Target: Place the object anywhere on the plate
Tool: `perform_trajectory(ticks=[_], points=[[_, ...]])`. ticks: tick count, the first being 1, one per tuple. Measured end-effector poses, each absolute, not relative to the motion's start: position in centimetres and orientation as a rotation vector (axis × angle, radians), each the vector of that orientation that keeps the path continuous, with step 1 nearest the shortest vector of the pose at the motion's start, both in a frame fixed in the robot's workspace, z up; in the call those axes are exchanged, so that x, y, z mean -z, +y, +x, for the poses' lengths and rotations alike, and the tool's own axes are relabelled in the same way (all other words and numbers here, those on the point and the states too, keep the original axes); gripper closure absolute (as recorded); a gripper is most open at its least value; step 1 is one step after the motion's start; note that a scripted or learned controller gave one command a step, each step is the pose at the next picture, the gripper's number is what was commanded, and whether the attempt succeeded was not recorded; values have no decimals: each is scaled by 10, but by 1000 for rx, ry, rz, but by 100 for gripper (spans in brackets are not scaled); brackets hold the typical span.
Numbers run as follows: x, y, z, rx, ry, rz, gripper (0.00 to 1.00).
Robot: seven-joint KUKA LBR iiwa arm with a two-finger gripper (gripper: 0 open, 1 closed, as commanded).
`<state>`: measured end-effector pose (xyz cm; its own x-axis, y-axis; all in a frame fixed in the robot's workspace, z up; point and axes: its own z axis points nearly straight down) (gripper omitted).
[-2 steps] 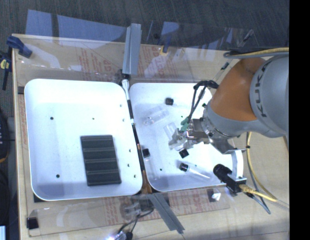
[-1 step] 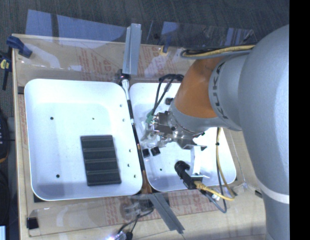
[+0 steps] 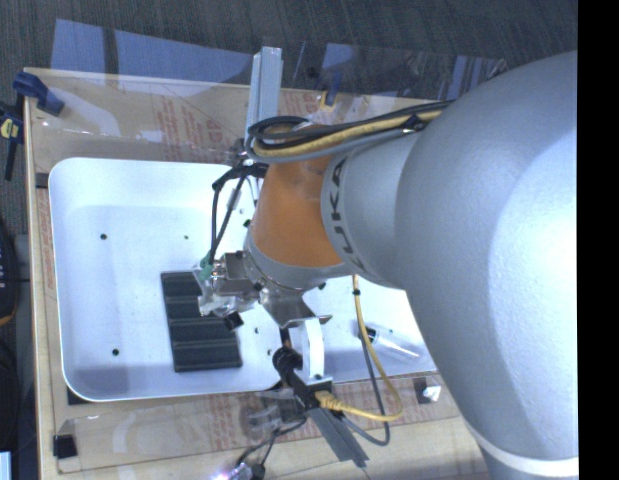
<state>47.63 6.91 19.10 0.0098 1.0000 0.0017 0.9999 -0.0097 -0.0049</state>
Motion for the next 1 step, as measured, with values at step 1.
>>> perform_trajectory(ticks=[1], points=[[-93, 119, 477, 3, -1944, -2467, 100]])
